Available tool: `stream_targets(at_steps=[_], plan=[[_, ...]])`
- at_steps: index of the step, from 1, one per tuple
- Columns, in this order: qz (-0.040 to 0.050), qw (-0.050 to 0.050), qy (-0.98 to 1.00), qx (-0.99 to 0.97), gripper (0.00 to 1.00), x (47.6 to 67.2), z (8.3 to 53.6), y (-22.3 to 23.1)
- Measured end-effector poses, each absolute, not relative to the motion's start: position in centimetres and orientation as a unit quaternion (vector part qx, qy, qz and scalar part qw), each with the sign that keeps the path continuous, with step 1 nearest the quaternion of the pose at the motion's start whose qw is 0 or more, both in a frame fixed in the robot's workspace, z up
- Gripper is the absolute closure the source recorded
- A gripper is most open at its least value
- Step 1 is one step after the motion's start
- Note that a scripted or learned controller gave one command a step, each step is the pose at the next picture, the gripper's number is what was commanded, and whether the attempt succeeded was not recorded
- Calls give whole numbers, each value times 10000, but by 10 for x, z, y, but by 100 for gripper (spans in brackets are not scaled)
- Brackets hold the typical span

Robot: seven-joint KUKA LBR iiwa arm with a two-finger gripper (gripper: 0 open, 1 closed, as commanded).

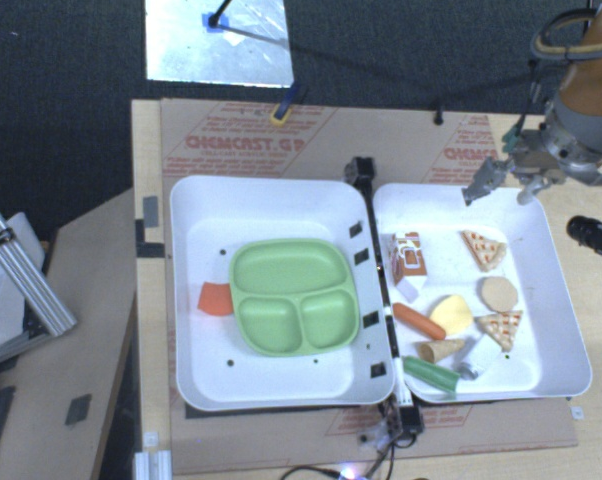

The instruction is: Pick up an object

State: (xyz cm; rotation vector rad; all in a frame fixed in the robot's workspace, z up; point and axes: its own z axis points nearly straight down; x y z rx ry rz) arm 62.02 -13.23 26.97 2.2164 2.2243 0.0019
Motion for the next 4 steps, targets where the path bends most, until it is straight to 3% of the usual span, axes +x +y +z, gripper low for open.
stream_targets(at_steps=[1,3,4], plan=[[-6,-8,7079,7064,0,612,221,-126],[-6,-8,7074,7068,0,617,116,-125],[13,20,7071,7071,0,619,106,-125]])
